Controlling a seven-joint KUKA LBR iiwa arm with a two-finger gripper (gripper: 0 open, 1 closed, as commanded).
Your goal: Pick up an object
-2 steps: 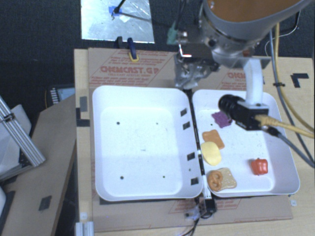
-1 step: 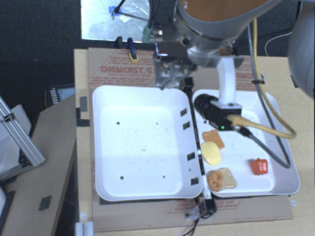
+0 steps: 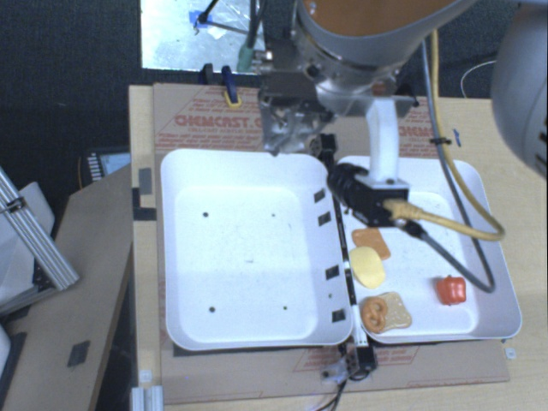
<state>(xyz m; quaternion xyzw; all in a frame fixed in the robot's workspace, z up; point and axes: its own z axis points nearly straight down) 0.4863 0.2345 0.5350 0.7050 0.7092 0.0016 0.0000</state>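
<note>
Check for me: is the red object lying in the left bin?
No. The red object lies in the right bin, near its right wall, apart from the yellow piece and the pretzel-like piece.

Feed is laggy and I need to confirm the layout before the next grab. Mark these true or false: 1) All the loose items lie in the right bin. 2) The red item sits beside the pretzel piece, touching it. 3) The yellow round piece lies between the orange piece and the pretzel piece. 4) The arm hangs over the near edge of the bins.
1) True: the orange piece, yellow round piece, pretzel piece and red item lie in the right bin.
2) False: the red item lies apart, nearer the outer wall.
3) True.
4) False: the arm is over the far edge.
</note>
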